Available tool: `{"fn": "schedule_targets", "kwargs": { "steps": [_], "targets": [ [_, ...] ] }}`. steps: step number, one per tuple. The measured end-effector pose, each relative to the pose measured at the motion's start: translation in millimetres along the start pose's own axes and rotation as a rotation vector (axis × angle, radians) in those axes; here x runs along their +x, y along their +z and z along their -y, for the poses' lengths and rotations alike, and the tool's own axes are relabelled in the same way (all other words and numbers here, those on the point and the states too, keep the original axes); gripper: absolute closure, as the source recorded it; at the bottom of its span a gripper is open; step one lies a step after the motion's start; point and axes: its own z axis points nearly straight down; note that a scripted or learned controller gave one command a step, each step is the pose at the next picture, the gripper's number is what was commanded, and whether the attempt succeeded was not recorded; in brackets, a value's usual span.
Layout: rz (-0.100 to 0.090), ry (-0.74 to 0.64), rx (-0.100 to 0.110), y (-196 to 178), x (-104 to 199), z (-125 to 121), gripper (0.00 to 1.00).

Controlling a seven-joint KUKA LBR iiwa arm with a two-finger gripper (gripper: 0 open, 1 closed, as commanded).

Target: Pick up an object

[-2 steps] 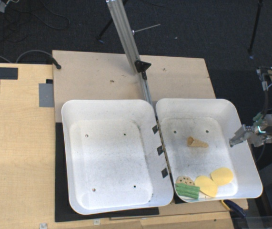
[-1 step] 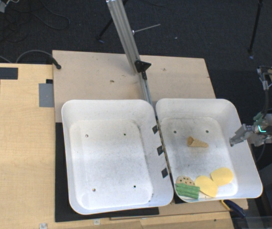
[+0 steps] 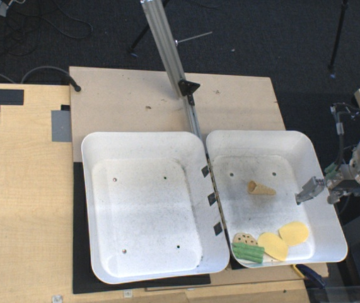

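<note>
The right bin (image 3: 265, 145) holds a small tan cone (image 3: 261, 189) near its middle. At its front edge lie two yellow pieces (image 3: 293, 233) (image 3: 273, 245), a green ridged piece (image 3: 248, 252) and a brown dotted cookie (image 3: 245, 238). My gripper (image 3: 321, 194) hangs over the right bin's right rim, well to the right of the cone and above the yellow pieces. Its two grey fingers (image 3: 306, 192) stand apart, open, with no object between them.
The left bin (image 3: 143, 207) sits beside the right one, joined by black clips (image 3: 211, 199). A slanted aluminium bar (image 3: 167, 49) rises from the back of the bench. Wooden tabletop lies to the left; dark floor and cables lie behind.
</note>
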Motion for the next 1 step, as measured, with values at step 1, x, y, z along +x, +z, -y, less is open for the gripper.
{"fn": "schedule_targets", "kwargs": {
  "steps": [1],
  "targets": [
    [-0.001,0.0,0.001,44.2,0.3,4.3,0.0]
  ]
}}
